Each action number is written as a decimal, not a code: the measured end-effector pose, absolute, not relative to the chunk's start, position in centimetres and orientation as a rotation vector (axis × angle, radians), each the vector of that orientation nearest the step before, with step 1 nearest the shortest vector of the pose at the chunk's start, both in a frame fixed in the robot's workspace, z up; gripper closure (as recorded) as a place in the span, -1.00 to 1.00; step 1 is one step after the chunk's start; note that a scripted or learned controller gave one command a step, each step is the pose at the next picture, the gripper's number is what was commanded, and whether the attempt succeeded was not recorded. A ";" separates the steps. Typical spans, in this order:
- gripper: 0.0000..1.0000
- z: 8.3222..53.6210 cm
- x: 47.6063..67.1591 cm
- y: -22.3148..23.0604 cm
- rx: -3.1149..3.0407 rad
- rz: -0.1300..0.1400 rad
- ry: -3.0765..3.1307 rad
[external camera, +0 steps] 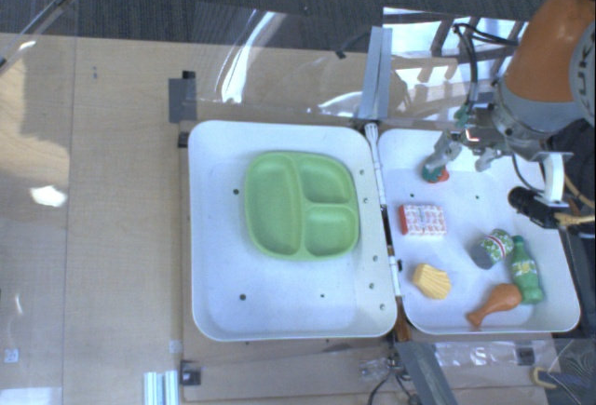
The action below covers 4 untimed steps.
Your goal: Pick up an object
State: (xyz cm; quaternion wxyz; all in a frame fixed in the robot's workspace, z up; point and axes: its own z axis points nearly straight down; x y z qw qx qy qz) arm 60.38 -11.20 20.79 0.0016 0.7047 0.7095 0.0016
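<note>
Claw [463, 152]: fingers spread apart, nothing between them, positioned over rear of right bin [549, 324]. Small red-and-green object [434, 173]: on bin floor, just beside left fingertip [443, 155]; contact not discernible. Remaining right-bin contents: red-and-white patterned packet [424, 220] near centre, yellow ridged piece [431, 280] toward front, grey-green can [491, 249] touching green bottle [525, 269], orange drumstick-shaped toy [494, 303] at front, next to bottle. Left bin [214, 301]: green divided plate [302, 205], three compartments, flat on floor. Both bins side by side on desk [93, 208].
</note>
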 end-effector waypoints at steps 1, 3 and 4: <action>-1.00 10.2 56.2 -13.2 2.091 0.018 2.320; 1.00 11.0 57.6 -9.6 1.946 0.024 2.413; -1.00 11.0 57.6 -9.7 1.946 0.023 2.413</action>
